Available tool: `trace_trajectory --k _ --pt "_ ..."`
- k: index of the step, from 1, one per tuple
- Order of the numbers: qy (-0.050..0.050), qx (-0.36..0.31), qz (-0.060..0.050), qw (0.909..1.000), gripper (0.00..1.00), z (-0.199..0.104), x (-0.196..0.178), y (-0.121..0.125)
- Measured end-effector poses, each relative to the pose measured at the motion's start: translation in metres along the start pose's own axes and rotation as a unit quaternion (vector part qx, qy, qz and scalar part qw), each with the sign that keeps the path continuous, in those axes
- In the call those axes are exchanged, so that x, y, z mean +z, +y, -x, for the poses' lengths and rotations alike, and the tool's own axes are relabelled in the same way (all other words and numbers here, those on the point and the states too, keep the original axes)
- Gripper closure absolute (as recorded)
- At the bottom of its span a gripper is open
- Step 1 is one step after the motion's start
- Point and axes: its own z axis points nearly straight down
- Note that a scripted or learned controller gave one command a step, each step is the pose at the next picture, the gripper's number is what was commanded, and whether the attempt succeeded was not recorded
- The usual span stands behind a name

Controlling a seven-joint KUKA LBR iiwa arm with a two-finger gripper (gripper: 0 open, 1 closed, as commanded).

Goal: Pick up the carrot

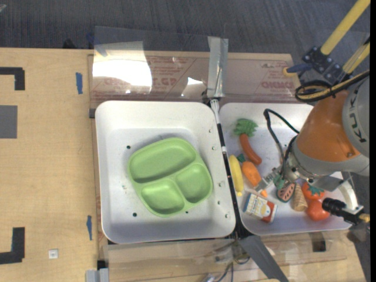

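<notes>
The carrot [251, 150] lies in the right bin [276, 111], slim and orange-red, with its leafy green top [245, 126] pointing to the far side. My gripper [277, 180] hangs low over the bin's middle, under the arm's orange band [329, 135]. It is to the right of and nearer than the carrot's tip, among small toy foods. Nothing of the carrot sits in it.
Beside the carrot lie an orange chunk [251, 173] and a yellow piece [235, 174]. A small carton [259, 207], a watermelon slice [286, 191], a tan piece [299, 200] and a red-orange fruit [316, 208] crowd the near right. A green divided plate [169, 175] sits in the left bin [111, 157].
</notes>
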Motion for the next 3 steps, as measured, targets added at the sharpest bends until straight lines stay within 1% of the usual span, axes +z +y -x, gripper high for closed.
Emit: trace_trajectory --k 1,2,3 --pt "0.004 0.025 -0.004 0.9997 1.0 -0.119 -0.083 0.042" --pt "0.001 0.159 -0.008 0.9873 1.0 -0.131 -0.125 0.056" --pt "0.002 0.204 -0.011 0.9789 1.0 -0.122 -0.079 0.041"
